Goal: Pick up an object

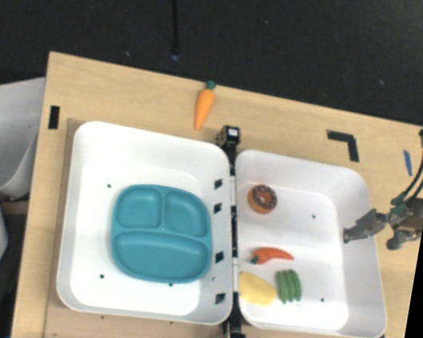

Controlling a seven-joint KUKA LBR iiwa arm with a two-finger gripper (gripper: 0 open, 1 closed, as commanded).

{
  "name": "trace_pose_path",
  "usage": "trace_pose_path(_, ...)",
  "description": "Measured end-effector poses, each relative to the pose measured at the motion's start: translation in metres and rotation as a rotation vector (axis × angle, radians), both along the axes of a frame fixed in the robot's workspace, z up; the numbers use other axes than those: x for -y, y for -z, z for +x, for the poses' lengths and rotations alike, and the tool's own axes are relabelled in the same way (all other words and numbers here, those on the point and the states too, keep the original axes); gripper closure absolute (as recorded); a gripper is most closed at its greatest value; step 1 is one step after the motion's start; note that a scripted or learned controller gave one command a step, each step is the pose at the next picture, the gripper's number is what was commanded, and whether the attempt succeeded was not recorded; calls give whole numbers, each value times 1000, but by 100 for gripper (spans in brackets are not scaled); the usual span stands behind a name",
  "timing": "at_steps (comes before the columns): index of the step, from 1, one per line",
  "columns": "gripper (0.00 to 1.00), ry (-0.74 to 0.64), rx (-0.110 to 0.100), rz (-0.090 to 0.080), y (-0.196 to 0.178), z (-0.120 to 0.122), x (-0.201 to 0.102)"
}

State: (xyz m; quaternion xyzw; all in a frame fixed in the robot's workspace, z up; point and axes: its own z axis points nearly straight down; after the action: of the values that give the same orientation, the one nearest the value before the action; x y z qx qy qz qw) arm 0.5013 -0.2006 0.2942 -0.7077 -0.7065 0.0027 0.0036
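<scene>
The right bin holds a brown donut, a red pepper, a yellow fruit and a green vegetable. My gripper hangs over that bin's right rim, its two dark fingers spread open with nothing between them. It is well to the right of every object. The donut lies at the back left of the bin. The pepper, the yellow fruit and the green vegetable cluster at the front left.
A teal divided plate lies in the left bin. An orange carrot rests on the wooden bench behind the bins. Black clips run along the seam between the bins.
</scene>
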Motion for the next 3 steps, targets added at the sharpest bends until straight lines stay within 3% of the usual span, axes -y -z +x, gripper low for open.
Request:
trace_pose_path(1, 0, -3, 10, -3, -5, 2, 0)
trace_pose_path(3, 0, 1, 6, -1, 90, 12, -9)
